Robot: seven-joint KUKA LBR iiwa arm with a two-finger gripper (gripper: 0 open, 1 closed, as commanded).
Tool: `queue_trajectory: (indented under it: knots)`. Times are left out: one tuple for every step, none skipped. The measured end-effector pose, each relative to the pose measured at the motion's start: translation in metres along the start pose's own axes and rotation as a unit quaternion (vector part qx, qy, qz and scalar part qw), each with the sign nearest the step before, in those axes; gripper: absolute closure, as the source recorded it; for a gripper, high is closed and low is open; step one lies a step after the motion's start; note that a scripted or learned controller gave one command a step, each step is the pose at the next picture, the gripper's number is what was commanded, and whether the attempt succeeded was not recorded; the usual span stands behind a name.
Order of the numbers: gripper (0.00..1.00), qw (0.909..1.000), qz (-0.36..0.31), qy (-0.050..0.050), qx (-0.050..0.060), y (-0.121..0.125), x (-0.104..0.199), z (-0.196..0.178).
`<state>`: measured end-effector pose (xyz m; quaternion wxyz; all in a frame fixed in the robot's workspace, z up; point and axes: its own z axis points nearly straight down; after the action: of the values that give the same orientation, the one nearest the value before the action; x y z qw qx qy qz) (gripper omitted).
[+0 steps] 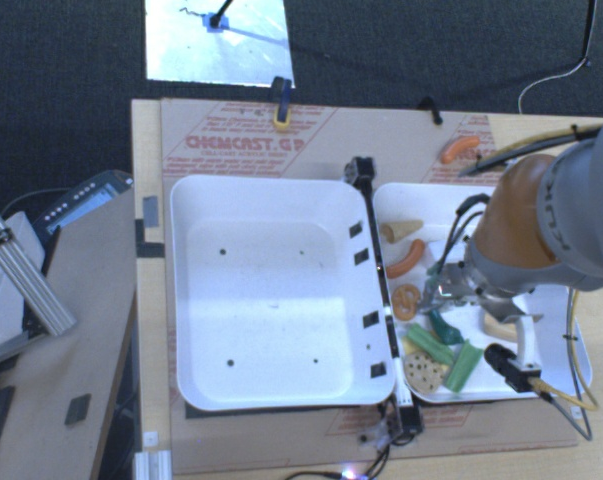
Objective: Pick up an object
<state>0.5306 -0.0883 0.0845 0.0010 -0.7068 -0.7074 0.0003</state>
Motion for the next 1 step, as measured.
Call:
queue_trajectory:
  knots:
    - [1.0,1.0,-0.003,-0.001,-0.004,0.0525,0.0036,-0.0145]
